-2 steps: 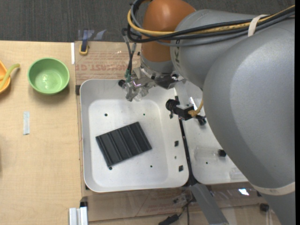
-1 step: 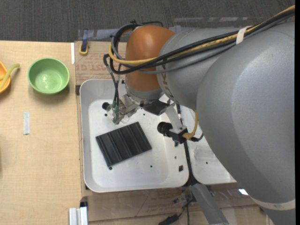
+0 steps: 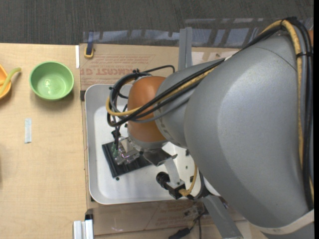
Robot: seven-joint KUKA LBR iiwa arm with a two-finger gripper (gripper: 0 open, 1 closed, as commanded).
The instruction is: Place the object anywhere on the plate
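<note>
My grey arm [image 3: 239, 128] reaches in from the right and covers most of the white bin [image 3: 97, 183]. Its orange wrist band [image 3: 144, 108] sits above the bin's middle. Below the band, the gripper [image 3: 122, 156] with its black body hangs low over the bin's left half, close to the bin floor. Black and yellow cables [image 3: 117, 101] loop beside the wrist. The arm hides whatever lies under the gripper and in the right part of the bin.
A green bowl [image 3: 51, 80] stands on the wooden table [image 3: 40, 183] left of the bin. An orange item [image 3: 4, 83] pokes in at the far left edge. A small silvery strip [image 3: 28, 131] lies on the wood. Cardboard [image 3: 124, 61] lies behind the bin.
</note>
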